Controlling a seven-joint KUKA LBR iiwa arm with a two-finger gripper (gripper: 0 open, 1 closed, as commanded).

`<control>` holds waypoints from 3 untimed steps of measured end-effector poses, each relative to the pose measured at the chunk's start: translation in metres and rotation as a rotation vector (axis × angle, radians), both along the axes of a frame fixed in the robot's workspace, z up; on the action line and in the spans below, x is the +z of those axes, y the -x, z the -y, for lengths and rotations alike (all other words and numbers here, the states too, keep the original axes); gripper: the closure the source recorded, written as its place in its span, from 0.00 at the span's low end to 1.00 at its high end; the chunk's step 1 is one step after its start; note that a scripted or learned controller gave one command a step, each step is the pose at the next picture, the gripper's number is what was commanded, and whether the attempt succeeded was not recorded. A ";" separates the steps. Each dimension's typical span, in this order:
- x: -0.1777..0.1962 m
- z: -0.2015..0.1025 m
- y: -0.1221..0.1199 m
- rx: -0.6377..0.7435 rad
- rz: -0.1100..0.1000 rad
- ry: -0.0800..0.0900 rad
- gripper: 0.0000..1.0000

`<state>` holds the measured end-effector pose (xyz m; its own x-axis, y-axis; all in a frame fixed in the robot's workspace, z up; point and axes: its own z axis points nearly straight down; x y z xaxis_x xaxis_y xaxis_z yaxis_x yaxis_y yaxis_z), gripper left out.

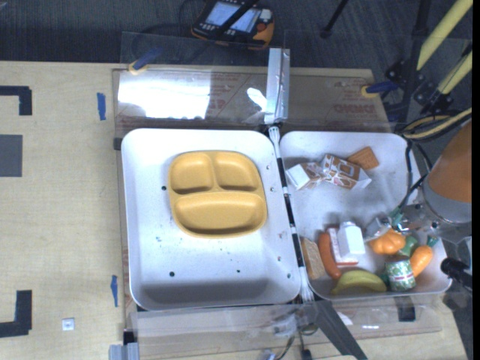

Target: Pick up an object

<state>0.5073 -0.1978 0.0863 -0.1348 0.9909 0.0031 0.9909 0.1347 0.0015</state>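
Observation:
The right bin (390, 145) holds several toy foods. A brown-and-white carton (337, 171) and a tan cracker (363, 157) lie at its far side. Near the front sit a white box (349, 241) on a red hot dog (329, 254), a banana (358, 280), an orange pepper (388, 243), a carrot (421, 259) and a green can (401, 274). My arm, with its orange band (456, 172), comes in from the right. The gripper (405, 222) hangs low, just above and behind the orange pepper. Nothing shows as held.
The left bin (142, 223) bears a yellow divided plate (217, 192). A clear divider (277, 85) stands at the back between the bins. Cables and stands crowd the floor at the upper right. A handheld controller (232, 19) lies beyond the bench.

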 end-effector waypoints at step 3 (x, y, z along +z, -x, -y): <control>0.127 -0.113 -0.048 0.136 -0.002 0.003 1.00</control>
<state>0.5558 -0.0849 0.2137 -0.2677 0.9635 0.0008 0.9635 0.2677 -0.0007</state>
